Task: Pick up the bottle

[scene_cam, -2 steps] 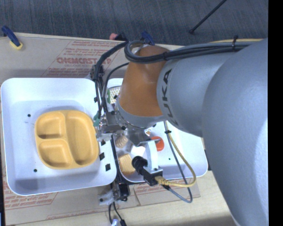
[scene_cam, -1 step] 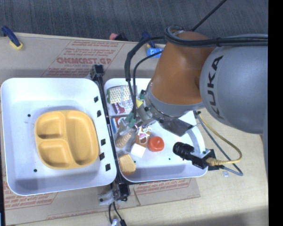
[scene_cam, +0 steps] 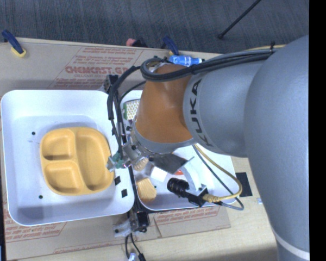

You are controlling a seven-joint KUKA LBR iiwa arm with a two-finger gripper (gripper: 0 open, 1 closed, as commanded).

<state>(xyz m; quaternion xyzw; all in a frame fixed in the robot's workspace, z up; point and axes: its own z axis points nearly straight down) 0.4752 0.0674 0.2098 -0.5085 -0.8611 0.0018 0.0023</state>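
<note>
Grey arm [scene_cam: 244, 102] looms over my right bin [scene_cam: 206, 203], wrist down by the yellow tray [scene_cam: 76, 159]; jaws' state unreadable.

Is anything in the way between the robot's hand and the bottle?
I cannot tell. The hand hangs over the wall between the bins, beside the yellow tray. The arm hides most of the right bin, so I cannot tell which thing there is the bottle.

Yellow divided tray [scene_cam: 76, 159] in left white bin [scene_cam: 11, 145] — cardboard sheet [scene_cam: 70, 67] beneath
</note>
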